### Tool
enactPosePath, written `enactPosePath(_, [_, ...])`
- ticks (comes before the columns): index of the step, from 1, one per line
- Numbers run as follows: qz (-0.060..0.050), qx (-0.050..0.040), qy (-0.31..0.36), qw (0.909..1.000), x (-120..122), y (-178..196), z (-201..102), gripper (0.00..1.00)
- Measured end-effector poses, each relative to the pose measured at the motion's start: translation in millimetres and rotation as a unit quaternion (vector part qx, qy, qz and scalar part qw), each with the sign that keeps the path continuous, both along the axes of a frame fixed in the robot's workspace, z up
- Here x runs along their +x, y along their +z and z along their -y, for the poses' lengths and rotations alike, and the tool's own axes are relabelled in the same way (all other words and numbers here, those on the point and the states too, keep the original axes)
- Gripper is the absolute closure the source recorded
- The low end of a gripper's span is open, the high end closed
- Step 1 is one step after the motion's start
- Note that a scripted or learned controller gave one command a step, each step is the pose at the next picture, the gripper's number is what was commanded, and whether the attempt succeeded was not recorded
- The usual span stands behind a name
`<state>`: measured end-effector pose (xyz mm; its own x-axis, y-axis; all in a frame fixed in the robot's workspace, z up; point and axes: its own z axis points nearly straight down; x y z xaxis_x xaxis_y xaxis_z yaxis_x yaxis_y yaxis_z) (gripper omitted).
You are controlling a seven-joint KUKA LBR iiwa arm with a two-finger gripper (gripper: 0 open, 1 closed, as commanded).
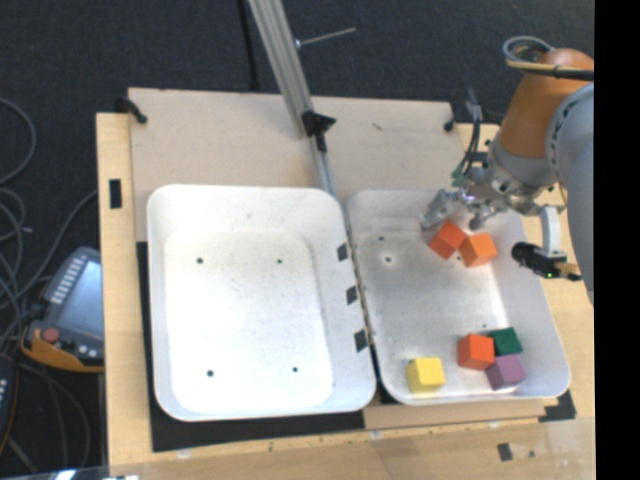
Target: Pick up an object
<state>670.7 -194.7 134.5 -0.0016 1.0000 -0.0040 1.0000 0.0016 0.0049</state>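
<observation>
Arm: grey KUKA arm (565,118) with an orange band (535,88), entering from the right edge, upper right of the frame, bent down toward the right bin.

Gripper: the gripper (462,213) sits over the upper part of the right bin, just above two blocks. Metal fingers point down and left; whether they stand apart or together, cannot tell. No block is visibly between them.

Red-orange block: red-orange block (447,239), tilted, directly under the gripper, upper middle of the right bin.

Orange block: orange block (479,249), touching the red-orange block on its right side, slightly lower in the frame.

Right bin: shallow white bin (400,298), right half of the bench, speckled floor.

Lower cluster: red block (476,351), green block (506,341) and purple block (505,371) packed together at the bin's lower right corner; green lies behind red, purple in front and to the right.

Yellow block: yellow block (425,373), alone near the lower edge of the right bin, left of the cluster, near but apart.

Left bin: white bin (250,298), left of centre, touching the right bin along their shared edge.

Bench: tan board (230,138) under both bins.

Pole: aluminium rail (285,53) slanting from top centre down to the bins' junction.

Floor, lower left: pendant controller (70,308) with cables.
</observation>
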Motion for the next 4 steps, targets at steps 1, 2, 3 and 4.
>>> enactPosePath(1, [0.001,-0.0012,0.001,1.0000,-9.8,-36.0,-21.5,0.00])
enactPosePath(2, [0.001,-0.0009,0.001,1.0000,-9.6,-24.5,-20.0,1.00])
enactPosePath(3, [0.003,0.0017,0.002,1.0000,-10.3,125.0,-78.0,1.00])
enactPosePath(4, [-0.002,0.0031,0.004,1.0000,-25.4,137.2,-149.7,1.00])
